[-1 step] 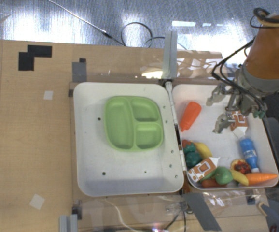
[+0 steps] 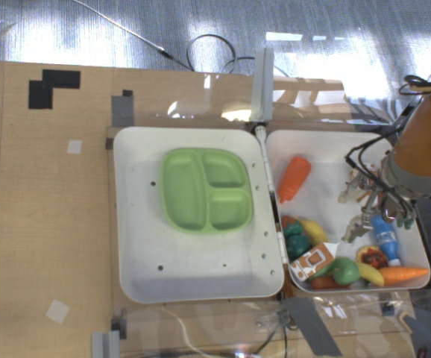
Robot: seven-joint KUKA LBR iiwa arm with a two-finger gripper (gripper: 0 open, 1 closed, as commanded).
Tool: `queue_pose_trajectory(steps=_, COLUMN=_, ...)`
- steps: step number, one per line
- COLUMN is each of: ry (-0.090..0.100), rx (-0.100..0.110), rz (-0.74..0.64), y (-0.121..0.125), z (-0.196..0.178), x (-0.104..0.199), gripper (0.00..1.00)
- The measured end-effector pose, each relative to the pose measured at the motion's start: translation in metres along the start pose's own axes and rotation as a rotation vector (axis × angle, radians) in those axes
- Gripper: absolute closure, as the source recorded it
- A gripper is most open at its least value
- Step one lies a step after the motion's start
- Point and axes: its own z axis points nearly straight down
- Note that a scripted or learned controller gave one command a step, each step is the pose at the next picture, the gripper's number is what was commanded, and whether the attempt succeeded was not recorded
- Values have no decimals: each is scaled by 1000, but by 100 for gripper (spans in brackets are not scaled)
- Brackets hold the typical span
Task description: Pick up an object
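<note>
The desk [image 2: 44,222] carried 2 white bins side by side. The left bin [image 2: 137,259] held a green tray [image 2: 206,189] with 3 compartments. In the right bin [image 2: 327,171] the claw [image 2: 366,206] hung with its fingers spread wide, gripping nothing, just beside a blue bottle [image 2: 385,240]. An orange carrot [image 2: 293,177] lay apart near the divider; more toy food crowded the bin's near edge.

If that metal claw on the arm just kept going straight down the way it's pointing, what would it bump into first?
Probably the small blue bottle with a white cap, which lies right beside the gripper in the right white bin. Depth is hard to judge from above, so it might meet bare bin floor instead.
</note>
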Motion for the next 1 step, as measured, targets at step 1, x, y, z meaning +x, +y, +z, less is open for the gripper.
queue_pose_trajectory(steps=1, ry=-15, rx=0, rz=31, y=-9, z=29, x=-7, gripper=0)
